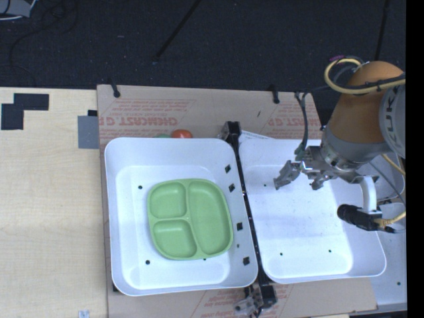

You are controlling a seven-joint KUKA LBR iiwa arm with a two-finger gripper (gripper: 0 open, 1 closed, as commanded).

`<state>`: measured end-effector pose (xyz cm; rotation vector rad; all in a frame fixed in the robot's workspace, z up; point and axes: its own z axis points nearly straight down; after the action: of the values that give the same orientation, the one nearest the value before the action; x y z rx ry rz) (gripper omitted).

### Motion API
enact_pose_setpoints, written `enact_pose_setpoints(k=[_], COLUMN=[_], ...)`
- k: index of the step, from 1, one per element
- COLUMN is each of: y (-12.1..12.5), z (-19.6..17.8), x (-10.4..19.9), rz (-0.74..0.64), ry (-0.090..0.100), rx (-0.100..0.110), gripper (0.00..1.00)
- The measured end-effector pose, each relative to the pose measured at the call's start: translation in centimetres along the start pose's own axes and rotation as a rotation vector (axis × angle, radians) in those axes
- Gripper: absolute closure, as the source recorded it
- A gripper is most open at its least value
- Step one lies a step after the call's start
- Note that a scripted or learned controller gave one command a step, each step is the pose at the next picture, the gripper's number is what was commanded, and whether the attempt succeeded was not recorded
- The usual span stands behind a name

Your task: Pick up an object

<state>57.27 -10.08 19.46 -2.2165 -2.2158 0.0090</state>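
The gripper point(301, 175) hangs open and empty over the right bin point(298, 244), so closing here risks missing the green plate point(190, 218) in the left bin point(126, 177)

Pale green divided plate point(190, 218) in 1 of 2 white bins point(126, 177), orange-banded grey arm point(364, 111).

An orange object point(181, 134) sits mostly hidden behind the left bin's point(126, 244) far rim.

Your bench top point(46, 197) is pale wood grain, left of a brown printed cardboard sheet point(172, 111). Black and grey patches point(30, 108) sit on the wood's upper left. Behind, you have dark carpet point(199, 32) crossed by loose cables point(179, 25). Lighting even.
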Motion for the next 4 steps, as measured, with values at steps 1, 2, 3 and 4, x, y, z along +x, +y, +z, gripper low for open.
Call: enact_pose_setpoints(k=[1, 2, 3, 4], y=[-0.3, -0.3, -0.3, 0.2], z=[5.8, 11.0, 9.7, 3.6], x=[-0.9, -0.8, -0.9, -0.4], rz=[0.000, 0.000, 0.006, -0.001], ry=[0.000, 0.000, 0.000, -0.001], rx=[0.000, -0.005, -0.006, -0.012], gripper=[0.00, 0.00, 1.00, 1.00])
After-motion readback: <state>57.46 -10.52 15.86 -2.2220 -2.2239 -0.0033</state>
